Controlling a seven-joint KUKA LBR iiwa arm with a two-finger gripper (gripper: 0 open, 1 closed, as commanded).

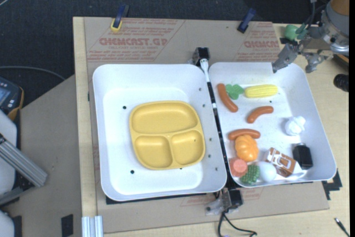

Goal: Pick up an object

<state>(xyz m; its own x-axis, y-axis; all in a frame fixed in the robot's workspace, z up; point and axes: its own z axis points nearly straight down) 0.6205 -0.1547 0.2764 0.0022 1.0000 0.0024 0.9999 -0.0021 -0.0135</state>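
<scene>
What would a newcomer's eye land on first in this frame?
Probably the yellow divided plate, alone in the left bin. Next comes the clutter of toy food in the right bin: a corn cob and three sausages toward the far side, an orange pepper and broccoli near the front. The gripper hangs over that bin's far right corner, away from the food.

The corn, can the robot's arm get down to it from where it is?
Probably yes. The corn lies on top in the right bin, nothing over it, and the gripper hangs just above the bin's far edge, close by.
</scene>
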